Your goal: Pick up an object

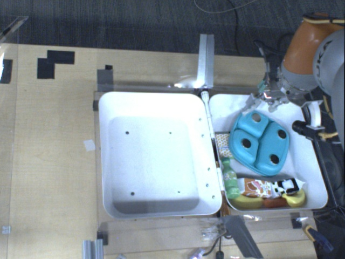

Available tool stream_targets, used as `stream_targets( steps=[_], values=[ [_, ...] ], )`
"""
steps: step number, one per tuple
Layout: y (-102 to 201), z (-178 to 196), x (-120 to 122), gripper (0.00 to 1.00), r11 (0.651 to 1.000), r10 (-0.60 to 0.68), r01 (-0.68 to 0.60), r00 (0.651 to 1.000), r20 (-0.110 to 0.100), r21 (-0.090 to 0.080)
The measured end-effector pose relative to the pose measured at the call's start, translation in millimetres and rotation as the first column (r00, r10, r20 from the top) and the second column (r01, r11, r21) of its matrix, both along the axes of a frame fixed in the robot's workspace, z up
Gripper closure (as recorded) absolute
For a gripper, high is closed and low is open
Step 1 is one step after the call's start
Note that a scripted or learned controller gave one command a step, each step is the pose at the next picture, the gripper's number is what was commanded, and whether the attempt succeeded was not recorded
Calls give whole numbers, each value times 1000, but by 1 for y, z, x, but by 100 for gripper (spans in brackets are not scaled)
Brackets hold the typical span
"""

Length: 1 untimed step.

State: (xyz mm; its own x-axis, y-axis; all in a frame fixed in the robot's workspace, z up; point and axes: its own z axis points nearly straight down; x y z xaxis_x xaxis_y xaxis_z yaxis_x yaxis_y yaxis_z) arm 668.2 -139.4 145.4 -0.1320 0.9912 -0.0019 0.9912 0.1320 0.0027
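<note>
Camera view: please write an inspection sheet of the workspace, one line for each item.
Surface: wooden bench bearing left bin and right bin, side by side.
Job's things: blue three-lobed object, green bottle, printed packet and yellow banana-like piece, all in the right bin.
Clutter: black tape marks on the bench.
Grippers: gripper above the right bin's far edge, near the blue object; nothing seen between its fingers.
Cables: thin cable looping on the dark floor.
Surroundings: dark carpet beyond the bench.

Grey arm (318, 53) from the right, gripper (264, 99) low, wrist bent.
</note>
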Motion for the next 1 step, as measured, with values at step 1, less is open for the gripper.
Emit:
stream_targets(
  steps=[1],
  values=[
    [33, 58, -28, 0, 991, -131, 131, 991, 0, 1]
  ],
)
